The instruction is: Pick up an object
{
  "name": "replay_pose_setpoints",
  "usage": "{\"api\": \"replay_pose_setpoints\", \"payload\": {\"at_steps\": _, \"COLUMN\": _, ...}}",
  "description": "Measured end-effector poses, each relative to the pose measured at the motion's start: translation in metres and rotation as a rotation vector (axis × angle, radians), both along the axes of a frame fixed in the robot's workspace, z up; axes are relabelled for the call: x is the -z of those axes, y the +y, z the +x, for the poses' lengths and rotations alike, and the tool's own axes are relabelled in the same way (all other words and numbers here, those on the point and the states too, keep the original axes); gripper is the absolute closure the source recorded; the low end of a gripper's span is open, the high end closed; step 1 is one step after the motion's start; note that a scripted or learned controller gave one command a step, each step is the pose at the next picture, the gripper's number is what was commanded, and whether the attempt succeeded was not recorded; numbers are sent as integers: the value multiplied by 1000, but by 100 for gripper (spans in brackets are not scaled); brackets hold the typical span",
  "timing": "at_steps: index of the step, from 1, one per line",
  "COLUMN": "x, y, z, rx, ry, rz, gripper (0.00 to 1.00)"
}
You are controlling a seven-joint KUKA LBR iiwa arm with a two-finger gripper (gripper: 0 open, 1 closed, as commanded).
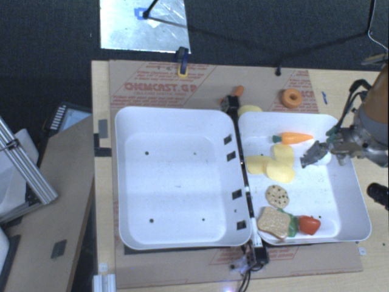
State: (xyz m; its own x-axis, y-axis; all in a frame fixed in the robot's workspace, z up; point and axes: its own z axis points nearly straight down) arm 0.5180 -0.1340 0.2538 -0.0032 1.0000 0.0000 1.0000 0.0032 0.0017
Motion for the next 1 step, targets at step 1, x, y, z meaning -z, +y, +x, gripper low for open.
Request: {"api": "replay_pose_setpoints", "payload": {"at_steps": 1, "x": 112, "y": -53, "z": 44, "rx": 3, "ry": 4, "rz": -1, "gripper": 0}}
